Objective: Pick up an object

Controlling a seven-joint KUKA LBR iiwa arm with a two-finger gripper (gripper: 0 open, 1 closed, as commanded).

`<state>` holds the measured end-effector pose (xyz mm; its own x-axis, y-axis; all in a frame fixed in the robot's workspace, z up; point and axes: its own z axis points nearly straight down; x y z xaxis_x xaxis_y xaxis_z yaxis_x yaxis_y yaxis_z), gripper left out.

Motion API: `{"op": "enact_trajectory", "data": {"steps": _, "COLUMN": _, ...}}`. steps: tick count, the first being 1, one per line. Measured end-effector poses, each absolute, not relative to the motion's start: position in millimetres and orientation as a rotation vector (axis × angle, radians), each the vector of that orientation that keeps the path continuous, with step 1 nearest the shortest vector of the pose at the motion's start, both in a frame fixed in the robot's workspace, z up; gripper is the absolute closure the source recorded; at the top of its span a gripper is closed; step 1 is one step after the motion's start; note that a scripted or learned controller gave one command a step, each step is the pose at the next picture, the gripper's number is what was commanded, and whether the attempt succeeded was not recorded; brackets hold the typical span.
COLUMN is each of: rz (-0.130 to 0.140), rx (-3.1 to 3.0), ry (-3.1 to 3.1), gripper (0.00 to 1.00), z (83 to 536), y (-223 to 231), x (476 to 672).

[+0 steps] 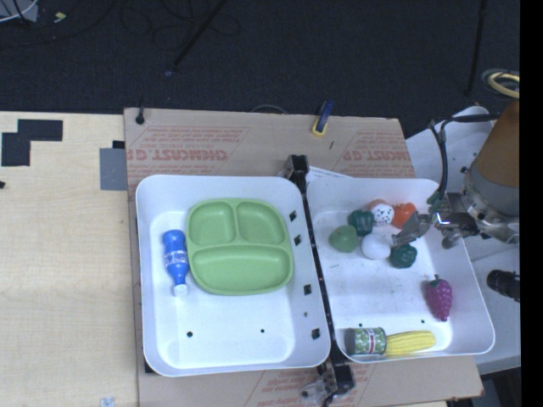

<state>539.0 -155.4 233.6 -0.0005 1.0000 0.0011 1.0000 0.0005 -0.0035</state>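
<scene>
In the right bin lies a cluster of toys: a dark teal pepper, a green round fruit, a white egg, a white spotted ball and an orange piece. My gripper reaches in from the right, low over this cluster, between the orange piece and a dark green vegetable. Nothing visibly hangs from it. Purple grapes lie nearer the front right. A corn cob and a small can rest along the front wall.
The left bin holds a green divided plate and a blue bottle to its left. A black divider separates the bins. Cardboard lies under both, with cables behind the arm on the right.
</scene>
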Motion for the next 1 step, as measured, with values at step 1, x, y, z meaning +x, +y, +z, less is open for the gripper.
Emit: {"op": "enact_trajectory", "data": {"steps": 1, "rz": 0.006, "rx": -2.216, "ry": -2.217, "gripper": 0.0, "z": 174.3, "y": -162.5, "x": 537.0}}
